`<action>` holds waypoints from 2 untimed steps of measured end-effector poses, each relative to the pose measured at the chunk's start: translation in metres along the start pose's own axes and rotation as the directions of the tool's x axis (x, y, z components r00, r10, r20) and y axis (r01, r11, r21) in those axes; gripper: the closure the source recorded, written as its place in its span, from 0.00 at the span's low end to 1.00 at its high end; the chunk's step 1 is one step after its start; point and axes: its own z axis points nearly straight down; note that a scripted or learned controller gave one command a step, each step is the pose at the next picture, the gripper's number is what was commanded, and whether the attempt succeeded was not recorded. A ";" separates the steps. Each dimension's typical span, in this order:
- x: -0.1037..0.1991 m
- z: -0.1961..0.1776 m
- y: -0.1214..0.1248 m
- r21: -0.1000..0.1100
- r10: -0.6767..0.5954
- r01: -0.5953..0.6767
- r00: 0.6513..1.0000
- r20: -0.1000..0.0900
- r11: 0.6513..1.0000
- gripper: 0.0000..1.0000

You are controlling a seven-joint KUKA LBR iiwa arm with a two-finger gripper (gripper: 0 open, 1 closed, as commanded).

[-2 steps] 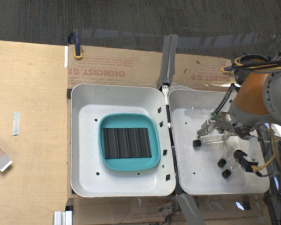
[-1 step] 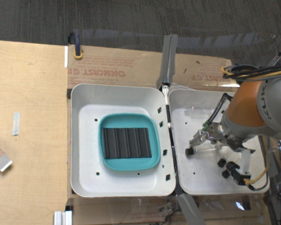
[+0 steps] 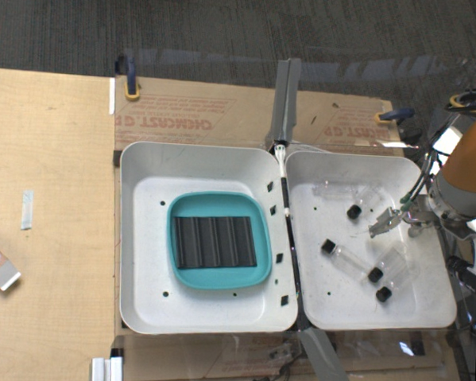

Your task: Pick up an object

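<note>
Pincer (image 3: 385, 223) seemingly just above vials (image 3: 354, 261)

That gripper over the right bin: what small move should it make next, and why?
Probably straight down. The gripper hovers above the right bin with nothing visible between its fingers, and a clear tube with a black cap lies just below and to its left.

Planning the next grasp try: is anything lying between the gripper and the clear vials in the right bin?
Nothing visible does. The gripper hangs over the right bin, and the black-capped clear vials lie loose on its floor just below and left of it, uncovered.
</note>
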 end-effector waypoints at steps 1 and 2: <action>0.036 0.018 0.019 0.001 -0.023 0.023 1.000 0.000 1.000 0.00; 0.074 0.017 0.030 0.001 -0.082 0.082 0.997 0.000 0.997 0.00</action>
